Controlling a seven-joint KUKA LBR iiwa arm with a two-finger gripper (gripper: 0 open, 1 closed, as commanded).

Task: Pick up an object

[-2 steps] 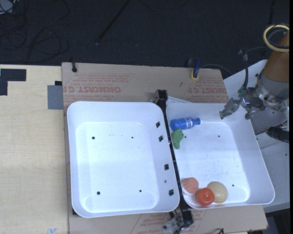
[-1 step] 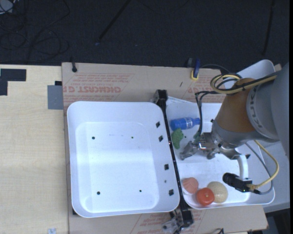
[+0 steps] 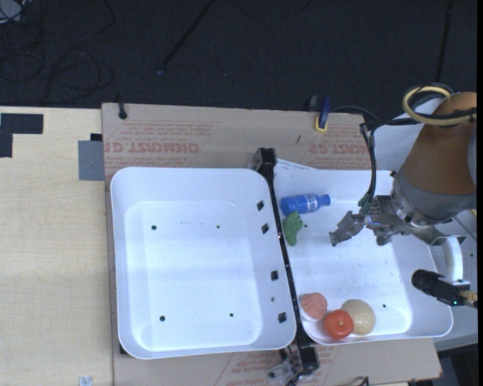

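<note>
Right of frame centre, the hand (image 3: 348,227) hovers over the right bin (image 3: 402,284), near the blue bottle (image 3: 304,204); its grip state cannot be told.

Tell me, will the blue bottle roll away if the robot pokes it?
Probably, yes. The blue bottle lies on its side in the right bin, and its round body looks apt to roll on the smooth white floor. It seems small and likely light, so a nudge could shift it. Its curved surface might also slip from the pincer.
</note>
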